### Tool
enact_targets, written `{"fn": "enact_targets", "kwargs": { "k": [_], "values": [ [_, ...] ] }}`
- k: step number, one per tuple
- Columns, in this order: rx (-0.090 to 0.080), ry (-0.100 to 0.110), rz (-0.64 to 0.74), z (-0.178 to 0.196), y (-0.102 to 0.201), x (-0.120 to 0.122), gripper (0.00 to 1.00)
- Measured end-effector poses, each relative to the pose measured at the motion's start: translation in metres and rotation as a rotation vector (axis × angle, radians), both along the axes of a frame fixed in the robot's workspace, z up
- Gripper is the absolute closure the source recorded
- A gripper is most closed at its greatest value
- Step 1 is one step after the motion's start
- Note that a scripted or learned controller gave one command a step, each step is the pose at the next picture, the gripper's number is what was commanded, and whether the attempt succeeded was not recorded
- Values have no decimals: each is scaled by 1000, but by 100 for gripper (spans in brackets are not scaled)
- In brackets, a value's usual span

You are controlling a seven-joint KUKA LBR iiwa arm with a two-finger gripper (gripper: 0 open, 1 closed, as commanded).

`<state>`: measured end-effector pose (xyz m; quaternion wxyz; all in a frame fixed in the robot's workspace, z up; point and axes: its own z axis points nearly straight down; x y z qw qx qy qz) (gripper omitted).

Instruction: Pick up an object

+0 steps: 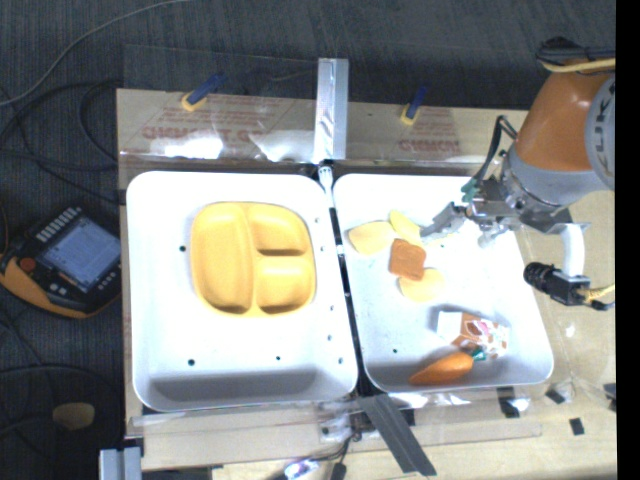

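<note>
Orange cracker (407, 258) loose; claw (466, 218) above-right, tilted.

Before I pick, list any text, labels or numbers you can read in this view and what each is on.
None can be quoted.
Clear plastic sheet behind the bins: reddish printing, too blurred to read.
Small carton in the right bin: coloured print, too small to read.
Handheld pendant on the floor: lit screen, unreadable.

Grey arm with orange band reaching in from the right, pincer (468, 222) low, fingers spread apart, nothing between them.
</note>
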<state>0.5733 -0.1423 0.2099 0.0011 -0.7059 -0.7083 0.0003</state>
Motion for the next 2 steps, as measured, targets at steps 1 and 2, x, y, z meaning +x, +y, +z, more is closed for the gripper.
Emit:
{"fn": "enact_targets", "kwargs": {
  "k": [1, 2],
  "values": [
    [-4, 1, 53, -68, -1, 66, 0],
    [-6, -10, 130, -120, 22, 83, 0]
  ]
}}
